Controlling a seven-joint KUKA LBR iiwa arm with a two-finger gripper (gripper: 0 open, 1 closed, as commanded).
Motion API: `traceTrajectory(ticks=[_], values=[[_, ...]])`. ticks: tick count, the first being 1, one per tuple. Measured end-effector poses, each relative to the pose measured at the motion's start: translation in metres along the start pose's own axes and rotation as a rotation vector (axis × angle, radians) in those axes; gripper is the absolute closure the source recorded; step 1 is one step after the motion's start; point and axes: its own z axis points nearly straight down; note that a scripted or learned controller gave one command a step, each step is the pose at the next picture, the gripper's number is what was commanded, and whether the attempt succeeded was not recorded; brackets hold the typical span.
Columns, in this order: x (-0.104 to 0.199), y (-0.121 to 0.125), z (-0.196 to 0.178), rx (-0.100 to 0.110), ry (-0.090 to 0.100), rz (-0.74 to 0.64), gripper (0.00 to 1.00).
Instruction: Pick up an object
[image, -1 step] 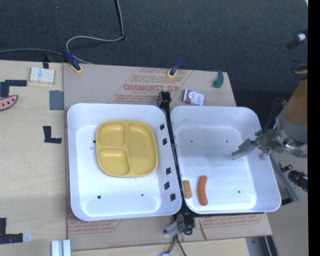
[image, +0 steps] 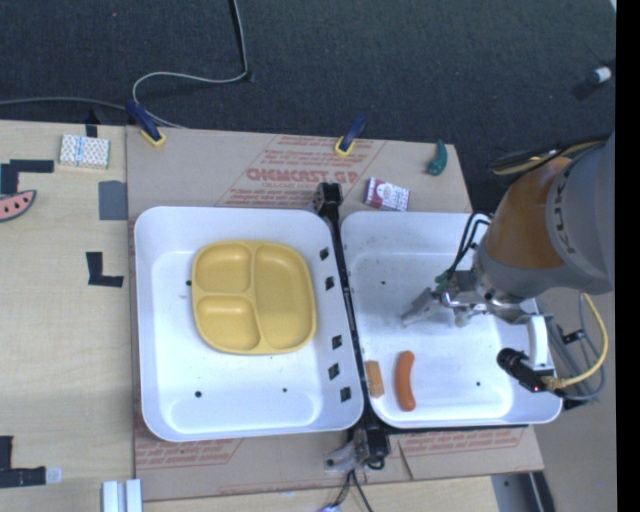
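1. We see our gripper (image: 418, 310) low over the right bin (image: 440, 240), its two fingers a narrow way apart and holding nothing.
2. The hot dog (image: 405, 380) lies near the bin's front wall, with a small brown piece (image: 375, 377) just beside it, apart from the gripper.
3. We judge a descent here would close on bare floor; nearer the front, a finger could catch the wall.
4. The yellow plate (image: 254, 297) sits in the left bin (image: 160, 330).

The arm (image: 555, 225) came in from the right side of the frame. It was grey, with an orange band near the wrist. It bent down and to the left. The gripper (image: 412, 315) sat right of the middle, pointing left. Its two thin fingers were a little apart, with nothing between them.
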Motion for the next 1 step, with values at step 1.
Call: traceTrajectory(ticks=[1], values=[[0.0269, -0.0040, 0.0235, -0.006, -0.004, 0.002, 0.00]])
